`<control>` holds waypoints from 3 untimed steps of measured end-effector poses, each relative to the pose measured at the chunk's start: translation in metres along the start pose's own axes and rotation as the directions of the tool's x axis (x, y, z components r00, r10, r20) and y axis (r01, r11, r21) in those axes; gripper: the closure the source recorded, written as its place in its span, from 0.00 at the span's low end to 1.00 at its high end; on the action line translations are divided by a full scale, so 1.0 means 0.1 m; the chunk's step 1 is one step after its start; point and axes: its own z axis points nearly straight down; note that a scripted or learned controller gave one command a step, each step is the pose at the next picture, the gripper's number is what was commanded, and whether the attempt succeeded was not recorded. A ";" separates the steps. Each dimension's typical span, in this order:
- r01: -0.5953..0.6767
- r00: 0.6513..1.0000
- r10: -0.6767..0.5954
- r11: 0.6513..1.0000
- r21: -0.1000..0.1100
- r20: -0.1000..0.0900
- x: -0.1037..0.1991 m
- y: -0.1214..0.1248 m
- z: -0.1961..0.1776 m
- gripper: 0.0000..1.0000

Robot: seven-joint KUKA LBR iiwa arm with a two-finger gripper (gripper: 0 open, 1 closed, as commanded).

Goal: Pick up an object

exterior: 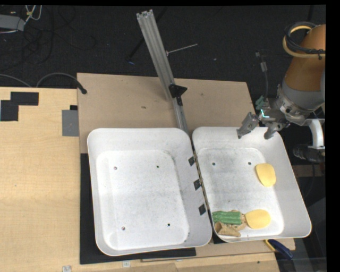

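Yellow pieces (265,175), green toy (227,217) in right bin (234,159)

I see my gripper (260,126) at the upper right of the frame, fingers spread apart with nothing between them, over the right bin's (234,164) far edge. In that bin lie a yellow piece (265,174) at right, and along the bottom a second yellow piece (258,218), a green toy (227,217) and a tan lump (229,229).

Two shallow white bins side by side on a tan worktop (212,98): left bin (101,143) speckled with dark dots, right bin (289,162) touching it along a seam with small black clips (197,184). Behind them, a slanted aluminium rail (159,58) with a black bracket. At far left, a pale wood-grain panel (37,180) bearing black and grey patches. Beyond, dark floor with loose cables (32,13).
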 end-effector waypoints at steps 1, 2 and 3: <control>0.002 1.000 -0.002 1.000 -0.004 0.001 0.00 0.01 -0.03 0.00; -0.001 1.000 0.001 1.000 0.001 0.000 -0.06 0.02 0.59 0.00; -0.001 1.000 0.001 1.000 0.000 0.001 -0.09 0.02 1.04 0.00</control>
